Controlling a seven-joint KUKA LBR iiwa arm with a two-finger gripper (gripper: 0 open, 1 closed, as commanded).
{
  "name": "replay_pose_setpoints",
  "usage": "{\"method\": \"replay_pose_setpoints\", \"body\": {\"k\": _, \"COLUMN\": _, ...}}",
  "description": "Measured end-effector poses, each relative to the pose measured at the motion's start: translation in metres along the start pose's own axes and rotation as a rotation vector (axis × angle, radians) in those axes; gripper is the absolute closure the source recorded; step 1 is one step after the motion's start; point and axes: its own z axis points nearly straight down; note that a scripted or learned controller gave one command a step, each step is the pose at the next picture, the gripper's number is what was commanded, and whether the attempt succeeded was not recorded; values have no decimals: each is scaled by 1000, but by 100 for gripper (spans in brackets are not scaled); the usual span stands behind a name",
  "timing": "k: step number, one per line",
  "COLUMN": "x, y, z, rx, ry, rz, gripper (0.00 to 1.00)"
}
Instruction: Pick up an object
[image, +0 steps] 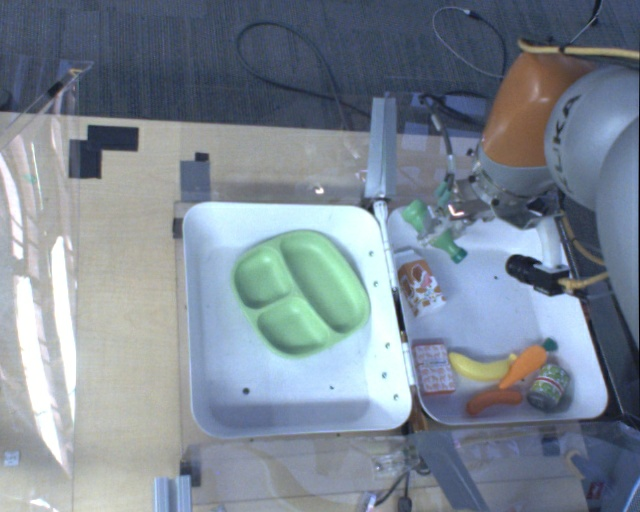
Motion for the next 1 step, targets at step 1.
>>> {"method": "replay_pose_setpoints", "body": {"k": 1, "x": 12, "y": 27, "z": 1, "rx": 1, "ry": -1, "rz": 152, "gripper": 100}}
